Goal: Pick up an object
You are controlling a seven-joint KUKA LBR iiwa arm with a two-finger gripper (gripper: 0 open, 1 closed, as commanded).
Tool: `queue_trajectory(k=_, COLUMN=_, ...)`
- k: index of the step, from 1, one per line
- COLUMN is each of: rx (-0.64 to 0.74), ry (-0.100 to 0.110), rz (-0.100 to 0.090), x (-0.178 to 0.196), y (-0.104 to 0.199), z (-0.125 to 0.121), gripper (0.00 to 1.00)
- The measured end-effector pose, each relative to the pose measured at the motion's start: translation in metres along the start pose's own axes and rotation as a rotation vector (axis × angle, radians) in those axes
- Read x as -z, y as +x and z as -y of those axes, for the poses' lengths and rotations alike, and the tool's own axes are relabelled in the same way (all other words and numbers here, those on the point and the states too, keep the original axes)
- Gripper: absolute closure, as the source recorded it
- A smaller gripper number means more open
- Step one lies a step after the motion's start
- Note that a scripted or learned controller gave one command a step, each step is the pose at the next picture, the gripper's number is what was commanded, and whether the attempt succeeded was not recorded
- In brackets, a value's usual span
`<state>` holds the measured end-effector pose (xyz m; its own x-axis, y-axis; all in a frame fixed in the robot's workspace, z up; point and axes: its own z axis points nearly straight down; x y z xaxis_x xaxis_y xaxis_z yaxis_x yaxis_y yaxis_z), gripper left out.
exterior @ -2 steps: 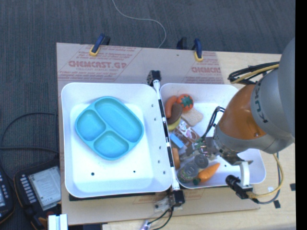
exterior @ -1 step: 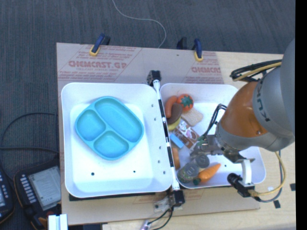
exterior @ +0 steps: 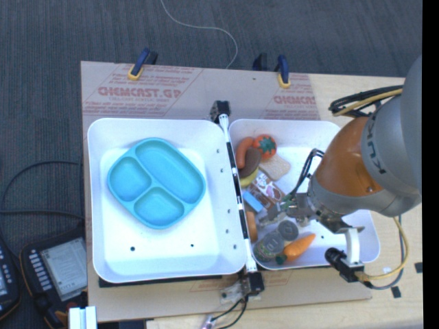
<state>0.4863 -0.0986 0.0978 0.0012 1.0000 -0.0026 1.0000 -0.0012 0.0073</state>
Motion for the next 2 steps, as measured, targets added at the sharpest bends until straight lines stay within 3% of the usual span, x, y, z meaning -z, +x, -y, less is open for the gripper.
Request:
queue_trajectory(k=1, rx=0.000, ry=0.001, rz=0.000, x=0.0094, y=0.0001, z=-0.0003, gripper=1.00)
queue_trajectory(k=2, rx=0.000, ry=0.001, rz=-0.001, x=0.0094, y=0.0002, z=-0.0003, gripper=0.00)
